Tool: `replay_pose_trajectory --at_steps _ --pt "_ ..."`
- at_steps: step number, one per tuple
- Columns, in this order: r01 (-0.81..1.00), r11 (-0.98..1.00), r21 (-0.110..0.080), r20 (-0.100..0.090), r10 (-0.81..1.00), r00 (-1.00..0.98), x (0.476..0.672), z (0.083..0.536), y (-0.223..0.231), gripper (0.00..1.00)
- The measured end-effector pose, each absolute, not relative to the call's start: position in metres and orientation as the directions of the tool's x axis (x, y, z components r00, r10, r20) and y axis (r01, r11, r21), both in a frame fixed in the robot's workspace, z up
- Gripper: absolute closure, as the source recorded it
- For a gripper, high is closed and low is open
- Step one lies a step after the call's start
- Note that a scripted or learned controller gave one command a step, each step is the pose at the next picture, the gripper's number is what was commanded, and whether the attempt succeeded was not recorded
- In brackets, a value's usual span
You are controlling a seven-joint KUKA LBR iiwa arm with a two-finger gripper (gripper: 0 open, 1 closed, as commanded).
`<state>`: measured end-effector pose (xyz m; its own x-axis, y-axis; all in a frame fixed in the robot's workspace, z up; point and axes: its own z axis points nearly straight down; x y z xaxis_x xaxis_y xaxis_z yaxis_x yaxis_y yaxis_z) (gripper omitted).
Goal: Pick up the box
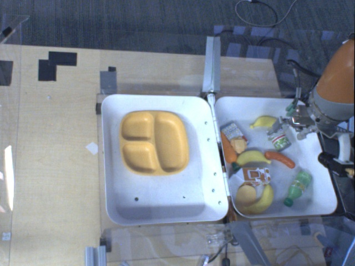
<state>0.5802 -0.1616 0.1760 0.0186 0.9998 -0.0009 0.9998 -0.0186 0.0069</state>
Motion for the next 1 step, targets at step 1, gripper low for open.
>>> replay_pose_trajectory --at_steps 1 --pt "1.0 -0.019 0.006 -0.001 1.0 0.019 0.58 0.1758 -0.1617 0.0"
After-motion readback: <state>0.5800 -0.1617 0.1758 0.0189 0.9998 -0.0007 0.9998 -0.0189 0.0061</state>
